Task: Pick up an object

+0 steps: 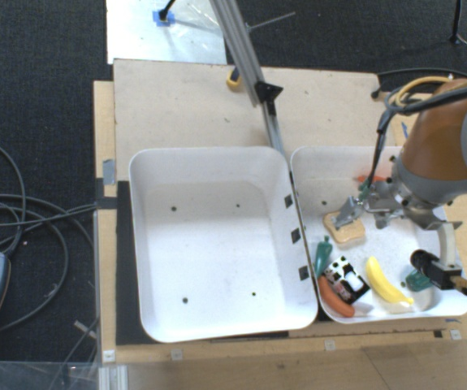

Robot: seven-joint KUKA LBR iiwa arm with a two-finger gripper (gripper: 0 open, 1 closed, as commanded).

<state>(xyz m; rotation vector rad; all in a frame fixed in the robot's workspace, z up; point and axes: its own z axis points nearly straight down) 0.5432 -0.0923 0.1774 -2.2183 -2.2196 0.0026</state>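
- Toast: tan slice lying flat in the right bin, near its middle and a bit left.
- Pincer: right over the toast's far edge, touching or just above it, can't tell which. Whether it is apart or together can't be made out either. Nothing seen clamped in it.
- Arm: grey with an orange band, reaching in from the right over the right bin's far right part.
- Green thing: just near-left of the toast, by the bin's left wall.
- Black-and-white block: nearer than the toast, beside the green thing.
- Sausage: red, touching the block's near side, at the near left corner.
- Banana: yellow, just right of the block, lying at a slant.
- Teal thing: right of the banana, partly hidden.
- Orange thing: far of the pincer, mostly hidden by the arm.
- Left bin: white, its right wall against the right bin.
- Bench: pale board under both bins.
- Pole: grey, slanting from far down to where the bins meet.
- Cables: on the dark floor, left of the bench.
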